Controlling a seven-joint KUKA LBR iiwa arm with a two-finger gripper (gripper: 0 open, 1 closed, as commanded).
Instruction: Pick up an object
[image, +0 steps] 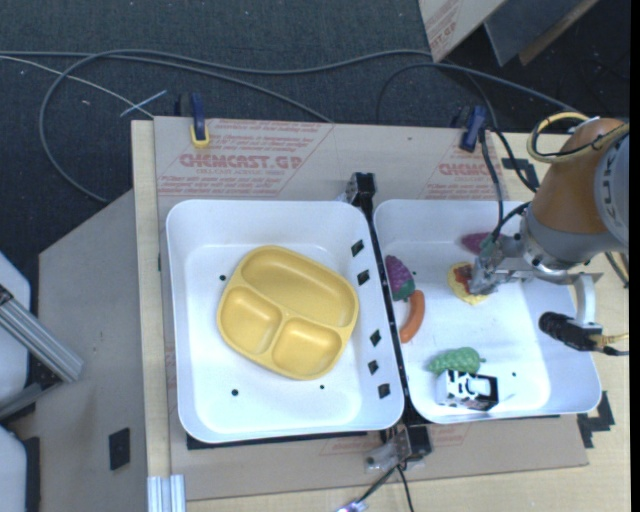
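White plastic, two shallow bins side by side on a pale wooden bench (250, 150), with dark carpet and loose cables across the upper frame. Left bin (190, 300) at frame centre-left, holding a yellow divided plate (288, 312) with three compartments, tilted slightly and lying near the bin's middle. Right bin (560, 385) at centre-right, holding several small toy foods. Grey and orange arm (580, 190) entering from the right edge, reaching down over the upper part of the right bin. Gripper (484, 280) low over a small yellow and red object (463, 283) near the upper middle of that bin, touching or just above it; too blurred and crowded there to tell whether open or closed, or whether anything is held. Pinkish piece (474, 242) just above that spot, partly hidden. Purple grape bunch (399, 275) by the bin's left wall, with an orange carrot (412, 314) slanting just below it. Green leafy item (456, 359) lower centre of the right bin, resting just above a black and white object (470, 389) near the bottom edge. Blue clamps (198, 118) at the upper corners of the bench.
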